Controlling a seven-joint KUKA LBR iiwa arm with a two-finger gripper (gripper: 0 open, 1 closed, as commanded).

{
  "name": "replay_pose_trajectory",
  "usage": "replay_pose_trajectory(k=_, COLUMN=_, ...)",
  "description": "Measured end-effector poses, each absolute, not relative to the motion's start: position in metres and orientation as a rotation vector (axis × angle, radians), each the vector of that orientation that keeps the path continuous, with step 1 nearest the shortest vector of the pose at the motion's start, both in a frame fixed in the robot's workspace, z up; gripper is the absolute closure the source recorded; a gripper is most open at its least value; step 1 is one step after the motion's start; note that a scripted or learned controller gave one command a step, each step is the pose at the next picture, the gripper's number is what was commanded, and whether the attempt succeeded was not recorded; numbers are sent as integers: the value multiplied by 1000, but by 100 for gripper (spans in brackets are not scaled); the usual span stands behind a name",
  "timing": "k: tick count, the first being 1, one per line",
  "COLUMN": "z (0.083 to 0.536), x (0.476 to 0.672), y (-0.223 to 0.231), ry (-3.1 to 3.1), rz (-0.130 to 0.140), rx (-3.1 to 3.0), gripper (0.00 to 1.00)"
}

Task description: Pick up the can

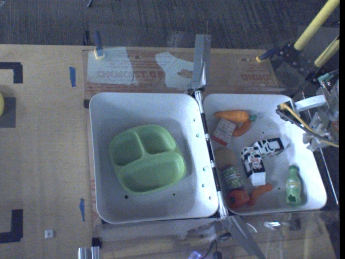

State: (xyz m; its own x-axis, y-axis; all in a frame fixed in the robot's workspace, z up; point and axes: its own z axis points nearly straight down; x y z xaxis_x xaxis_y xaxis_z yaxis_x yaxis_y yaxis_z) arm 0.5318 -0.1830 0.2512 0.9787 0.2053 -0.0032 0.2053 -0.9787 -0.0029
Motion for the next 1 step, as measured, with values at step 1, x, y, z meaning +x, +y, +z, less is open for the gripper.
replay_pose_trajectory(k=1, z=290, x=589, y=-202, ry=-423, rz=2, rx=-3112, gripper=100)
